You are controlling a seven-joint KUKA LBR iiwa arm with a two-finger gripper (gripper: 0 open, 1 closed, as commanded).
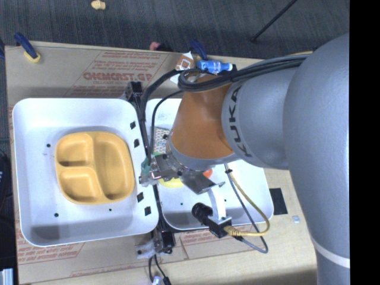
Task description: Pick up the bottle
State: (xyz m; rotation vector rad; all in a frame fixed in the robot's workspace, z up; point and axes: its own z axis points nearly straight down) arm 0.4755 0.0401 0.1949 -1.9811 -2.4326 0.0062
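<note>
gripper (159,172) low in right shallow white bin (261,203), near its left wall; fingers hidden by wrist, open or closed cannot tell | bottle: not made out; small yellow (172,183) and orange-red (206,173) bits just right of gripper, unidentifiable | yellow three-compartment plastic tray (94,166) left of gripper, in left white bin (35,159) | both bins on cardboard-covered desk (107,70)

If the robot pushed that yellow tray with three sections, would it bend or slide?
The yellow tray looks like moulded plastic with raised dividers, so it would probably stay stiff. It sits flat on the smooth floor of the left bin, so it would likely slide rather than tip.
</note>
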